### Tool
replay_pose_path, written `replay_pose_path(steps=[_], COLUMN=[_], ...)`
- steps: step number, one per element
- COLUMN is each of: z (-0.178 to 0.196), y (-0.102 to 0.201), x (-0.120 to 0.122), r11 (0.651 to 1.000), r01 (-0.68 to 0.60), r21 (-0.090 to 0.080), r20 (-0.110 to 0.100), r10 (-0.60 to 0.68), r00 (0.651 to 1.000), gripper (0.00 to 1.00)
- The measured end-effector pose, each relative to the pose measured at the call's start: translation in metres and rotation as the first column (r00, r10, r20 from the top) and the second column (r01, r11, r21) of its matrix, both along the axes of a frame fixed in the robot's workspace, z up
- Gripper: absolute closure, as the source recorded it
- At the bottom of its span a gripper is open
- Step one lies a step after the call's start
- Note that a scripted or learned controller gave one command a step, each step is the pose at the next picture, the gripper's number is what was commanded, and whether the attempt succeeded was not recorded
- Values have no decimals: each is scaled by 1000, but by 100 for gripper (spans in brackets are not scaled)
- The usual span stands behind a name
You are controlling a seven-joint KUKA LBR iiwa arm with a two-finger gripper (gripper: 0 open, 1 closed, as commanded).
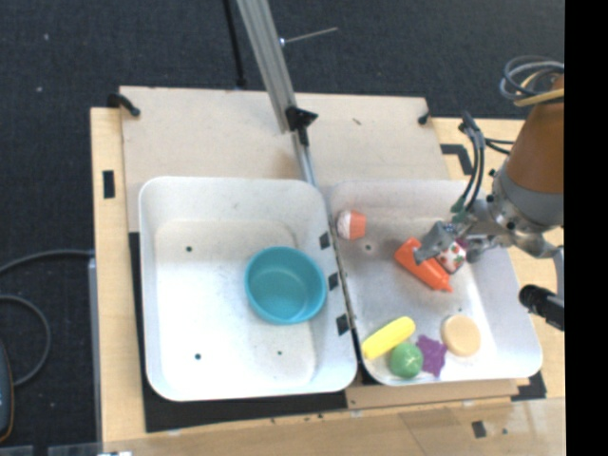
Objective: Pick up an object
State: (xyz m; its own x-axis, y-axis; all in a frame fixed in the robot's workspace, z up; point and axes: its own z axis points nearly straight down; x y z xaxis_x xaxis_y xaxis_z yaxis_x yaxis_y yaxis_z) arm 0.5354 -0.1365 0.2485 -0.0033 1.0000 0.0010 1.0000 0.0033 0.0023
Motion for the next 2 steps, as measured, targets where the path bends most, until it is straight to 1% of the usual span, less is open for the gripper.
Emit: replay_pose_path(steps=[1,2], z=[0,-48], y=[0,-3], x=[0,9], r11=[1000,1000], r01=[2,5], r21=[0,-3], r20=[1,-5], r10=[-2,-5], r00=[1000,1000], gripper=[0,0])
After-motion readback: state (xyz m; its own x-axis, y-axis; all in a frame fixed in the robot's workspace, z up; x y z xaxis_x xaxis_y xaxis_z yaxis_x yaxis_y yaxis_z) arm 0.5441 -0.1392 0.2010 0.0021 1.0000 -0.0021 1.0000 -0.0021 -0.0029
